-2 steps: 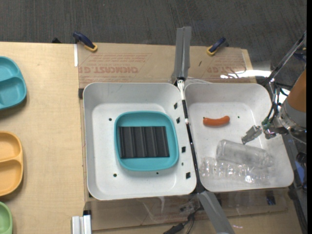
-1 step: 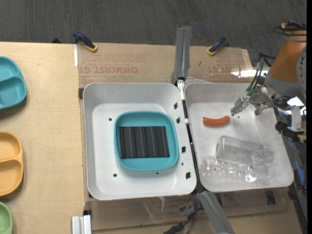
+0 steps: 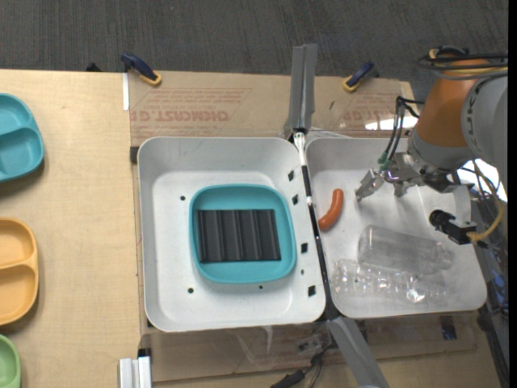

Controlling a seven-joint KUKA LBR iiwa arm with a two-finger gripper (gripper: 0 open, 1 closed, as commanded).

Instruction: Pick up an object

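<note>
- Two white bins side by side on the bench: left bin (image 3: pixel 161 241), right bin (image 3: pixel 468 289).
- In the left bin, flat in the middle: a teal tray (image 3: pixel 241 234) with dark grey ridges inside.
- In the right bin, near its left wall: an orange hot dog (image 3: pixel 330 208), tilted a little, lying on the white floor.
- Also in the right bin, near the front: a clear plastic cup (image 3: pixel 404 250) on its side and a crinkly clear plastic piece (image 3: pixel 378 282) just below it.
- Above the back of the right bin: the gripper (image 3: pixel 380 182), fingers spread apart, nothing between them.
- Near the hot dog, to its right, but not touching it.
- On the wood at the far left: a teal plate (image 3: pixel 18 145), a yellow plate (image 3: pixel 14 272) and a green plate (image 3: pixel 6 364), all partly cut off.
- At the back of the brown cardboard: two clamps (image 3: pixel 140 68) with blue and orange handles.
</note>
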